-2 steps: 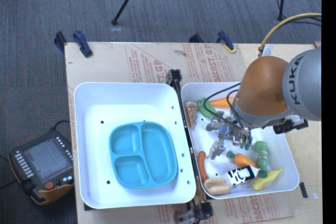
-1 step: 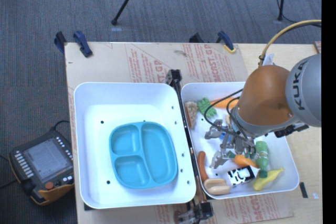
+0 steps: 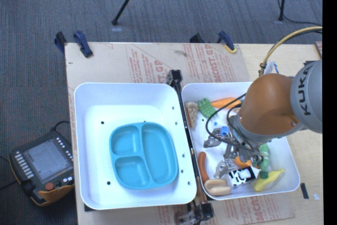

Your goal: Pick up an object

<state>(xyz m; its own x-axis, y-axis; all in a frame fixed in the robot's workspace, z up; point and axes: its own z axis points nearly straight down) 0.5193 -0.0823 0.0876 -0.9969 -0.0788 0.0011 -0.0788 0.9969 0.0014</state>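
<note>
The gripper [image 3: 238, 162] hangs low inside the right bin [image 3: 292, 166], over a crowd of small toy items near that bin's near edge; whether its fingers are apart or together cannot be told, and nothing can be seen held between them. Just beneath and beside it lie a black-and-white piece [image 3: 241, 176], a yellow banana-like piece [image 3: 267, 179] towards the right corner, a bun-coloured hot dog [image 3: 217, 186] against the near wall, and a red sausage [image 3: 202, 165] beside the left wall; further back sit a green block [image 3: 206, 107], an orange carrot [image 3: 225, 103] and a pale biscuit-like piece [image 3: 191, 111], one of each. The orange-banded arm [image 3: 268, 105] covers the bin's middle and right side, so room there cannot be judged; a strip of bare floor shows between the sausage and the gripper.

The left bin [image 3: 87, 113] holds one blue three-compartment plate [image 3: 143, 155] near its centre, with open white floor all round it; the two bins touch along a dark seam. Three blue clamps [image 3: 82, 42] grip the board's far edge; a teach pendant [image 3: 45, 166] lies on the carpet to the left.
</note>
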